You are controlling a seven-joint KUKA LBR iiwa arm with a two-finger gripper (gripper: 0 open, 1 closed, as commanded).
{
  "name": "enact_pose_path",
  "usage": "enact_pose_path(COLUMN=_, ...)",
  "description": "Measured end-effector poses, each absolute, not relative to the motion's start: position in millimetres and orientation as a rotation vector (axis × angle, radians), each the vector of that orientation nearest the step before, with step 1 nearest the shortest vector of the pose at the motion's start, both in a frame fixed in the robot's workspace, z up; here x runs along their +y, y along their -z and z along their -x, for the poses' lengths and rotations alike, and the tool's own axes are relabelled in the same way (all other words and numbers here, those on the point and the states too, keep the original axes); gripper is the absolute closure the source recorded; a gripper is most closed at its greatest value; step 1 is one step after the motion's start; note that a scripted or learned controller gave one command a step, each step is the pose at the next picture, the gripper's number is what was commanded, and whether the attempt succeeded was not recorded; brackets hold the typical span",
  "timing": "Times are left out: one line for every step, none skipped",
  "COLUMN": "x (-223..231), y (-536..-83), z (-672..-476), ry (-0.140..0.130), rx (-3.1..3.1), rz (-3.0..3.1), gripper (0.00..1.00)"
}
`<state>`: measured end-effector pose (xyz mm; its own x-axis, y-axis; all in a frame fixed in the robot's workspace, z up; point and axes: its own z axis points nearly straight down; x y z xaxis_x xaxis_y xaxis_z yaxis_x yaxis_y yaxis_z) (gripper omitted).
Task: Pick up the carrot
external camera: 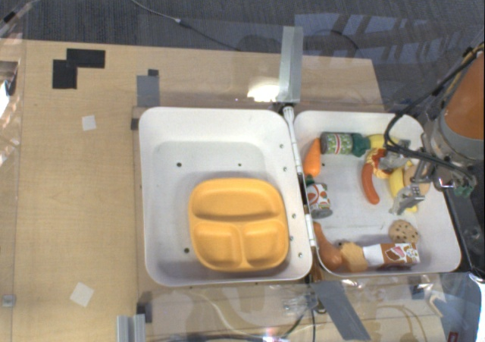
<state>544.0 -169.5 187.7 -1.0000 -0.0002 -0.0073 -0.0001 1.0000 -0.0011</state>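
We judge the carrot light, stiff, slick — grip across its thick middle; gripper state we cannot tell.

The tabletop looked like pale, matt wood, while both bins were smooth white plastic with a faint sheen. The yellow tray appeared matt plastic, and the carrot smooth, slightly glossy orange plastic. The tool showed dull grey metal.

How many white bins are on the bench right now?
2. The left bin holds a yellow divided tray; the right bin holds the carrot and other toy food, with the gripper above it.
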Motion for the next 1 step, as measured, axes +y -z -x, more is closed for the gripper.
enact_pose_path(x=-202.6, y=-98.3, z=-505.5, ry=0.008, rx=3.122, rz=0.057, gripper=0.00)
